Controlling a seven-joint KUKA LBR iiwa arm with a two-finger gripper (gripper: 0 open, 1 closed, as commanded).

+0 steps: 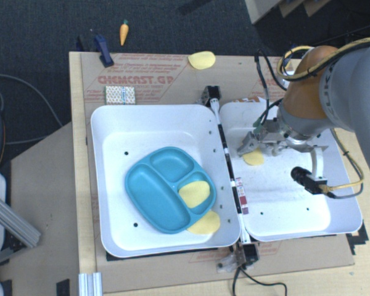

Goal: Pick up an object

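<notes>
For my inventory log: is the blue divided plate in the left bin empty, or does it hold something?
It holds something. The blue divided plate has one yellow piece in its right compartment; the other compartments show bare blue. A second yellow piece lies outside its rim.

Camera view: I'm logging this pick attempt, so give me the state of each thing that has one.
Gripper: low in the right bin, finger opening unclear.
Yellow piece: on the right bin floor, beside the gripper, not lifted.
Blue tray: flat in the left bin, a yellow item in one compartment.
Second yellow item: partly under the tray's edge.
</notes>
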